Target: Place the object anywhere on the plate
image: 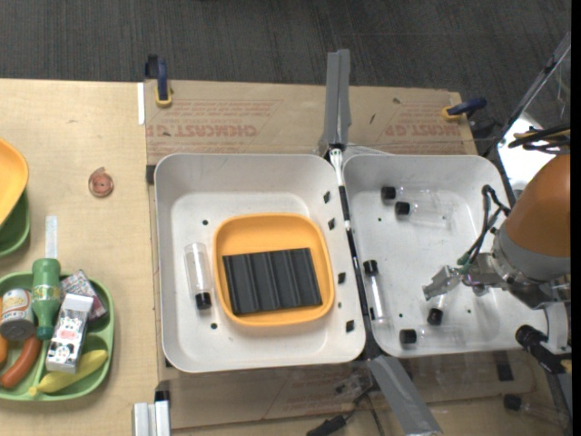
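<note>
Square orange plate (272,230), ribbed dark insert; clear black-capped vial (197,275) beside it in glossy white left bin (172,243). Gripper (442,284) over right bin (454,175); finger state indiscernible.

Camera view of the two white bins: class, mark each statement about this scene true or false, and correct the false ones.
1. The orange plate sits in the left bin. True.
2. A dark ribbed slab lies on the plate. True.
3. The clear tube with a black cap lies on the plate. False: it lies on the bin floor, beside the plate's left edge.
4. The claw is over the left bin. False: it is over the right bin.
5. The green tray of toy food sits inside a bin. False: it is on the bench, left of both bins.
</note>
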You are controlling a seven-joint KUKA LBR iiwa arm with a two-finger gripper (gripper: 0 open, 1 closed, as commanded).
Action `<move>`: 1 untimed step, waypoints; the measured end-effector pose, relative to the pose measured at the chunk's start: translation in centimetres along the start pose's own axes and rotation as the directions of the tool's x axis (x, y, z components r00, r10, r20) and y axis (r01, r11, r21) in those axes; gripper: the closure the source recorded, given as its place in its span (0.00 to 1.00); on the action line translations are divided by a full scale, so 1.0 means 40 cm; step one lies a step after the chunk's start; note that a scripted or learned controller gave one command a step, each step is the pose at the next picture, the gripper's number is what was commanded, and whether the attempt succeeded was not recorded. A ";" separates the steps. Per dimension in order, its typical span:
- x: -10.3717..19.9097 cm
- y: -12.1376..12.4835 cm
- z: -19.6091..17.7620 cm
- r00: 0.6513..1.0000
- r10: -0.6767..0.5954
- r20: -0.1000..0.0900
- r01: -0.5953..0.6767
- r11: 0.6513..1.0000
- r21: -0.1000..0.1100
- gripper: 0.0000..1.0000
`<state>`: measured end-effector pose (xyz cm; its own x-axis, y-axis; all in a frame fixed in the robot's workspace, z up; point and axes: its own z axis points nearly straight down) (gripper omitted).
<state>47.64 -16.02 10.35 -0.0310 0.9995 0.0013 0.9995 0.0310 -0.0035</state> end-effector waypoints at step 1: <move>-0.023 0.166 -0.164 1.000 0.031 0.002 -0.031 1.000 -0.002 0.00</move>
<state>54.34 -16.76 16.87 0.0003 1.0000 -0.0010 1.0000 -0.0003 -0.0012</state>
